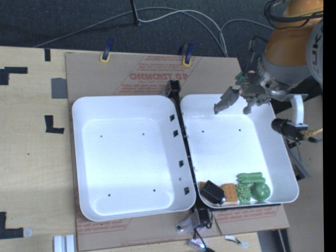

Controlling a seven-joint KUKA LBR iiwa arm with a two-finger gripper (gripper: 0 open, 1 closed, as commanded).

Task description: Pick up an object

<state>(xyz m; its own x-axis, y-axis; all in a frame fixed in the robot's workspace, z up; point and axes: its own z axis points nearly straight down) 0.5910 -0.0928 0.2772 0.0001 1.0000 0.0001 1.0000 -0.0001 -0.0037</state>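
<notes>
The grey arm [294, 41] with its orange band is reaching in from the right, its wrist bending down and leftward over the upper right corner of the right bin [273, 140]. The pincer [236, 105] is hanging above the far part of that bin with its two fingers spread apart; one finger [224, 101] is slanting down to the left and the other is sitting further right. Nothing is lying between them. A black fitting is jutting from the arm just past the bin's right rim.

The objects are clustering at the near edge of the right bin, well apart from the pincer: a black block [212, 192] lying tilted, just beside it an orange-brown piece [228, 191], then a bumpy green item [244, 192], a ribbed green item [250, 178] above it, and a round green ball [260, 191] at the right end. The left bin [126, 114] is sitting just beside the right one, with a row of black clips running along the seam between them.

Both bins are resting on a cardboard sheet [152, 72] on the bench [31, 140]. Red print on the cardboard is running along its far part; it seems to read "CHEMCAST GP", though the letters are faint. Two clamps with blue handles are gripping the sheet's far edge.
</notes>
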